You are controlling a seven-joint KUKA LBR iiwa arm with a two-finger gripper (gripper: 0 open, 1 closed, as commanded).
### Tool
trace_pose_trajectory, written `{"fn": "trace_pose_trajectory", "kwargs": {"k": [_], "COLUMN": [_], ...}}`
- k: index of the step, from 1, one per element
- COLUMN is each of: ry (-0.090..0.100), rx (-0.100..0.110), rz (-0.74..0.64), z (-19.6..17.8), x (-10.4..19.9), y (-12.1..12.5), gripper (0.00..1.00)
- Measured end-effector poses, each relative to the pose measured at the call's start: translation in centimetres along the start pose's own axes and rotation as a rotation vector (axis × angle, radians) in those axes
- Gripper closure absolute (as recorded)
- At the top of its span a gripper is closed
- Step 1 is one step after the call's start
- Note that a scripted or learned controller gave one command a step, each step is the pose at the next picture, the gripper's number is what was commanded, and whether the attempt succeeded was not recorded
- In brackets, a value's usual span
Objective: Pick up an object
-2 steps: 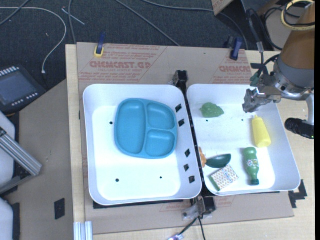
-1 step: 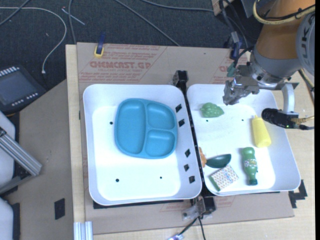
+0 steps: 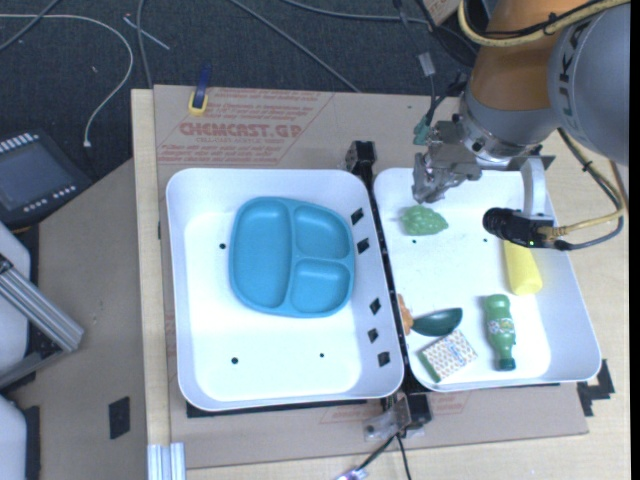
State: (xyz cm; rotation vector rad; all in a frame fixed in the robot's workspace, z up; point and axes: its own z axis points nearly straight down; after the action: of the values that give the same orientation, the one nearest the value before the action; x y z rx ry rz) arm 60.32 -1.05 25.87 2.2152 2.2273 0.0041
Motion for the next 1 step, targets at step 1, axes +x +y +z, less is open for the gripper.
{"fn": "trace_pose_trajectory", "kwargs": {"k": [1], "ry": [0.000], "rx": [0.001], "rz": [-0.001], "z": [1.92], "x": [5.67], "y": [1.91], "gripper": [1.00]}}
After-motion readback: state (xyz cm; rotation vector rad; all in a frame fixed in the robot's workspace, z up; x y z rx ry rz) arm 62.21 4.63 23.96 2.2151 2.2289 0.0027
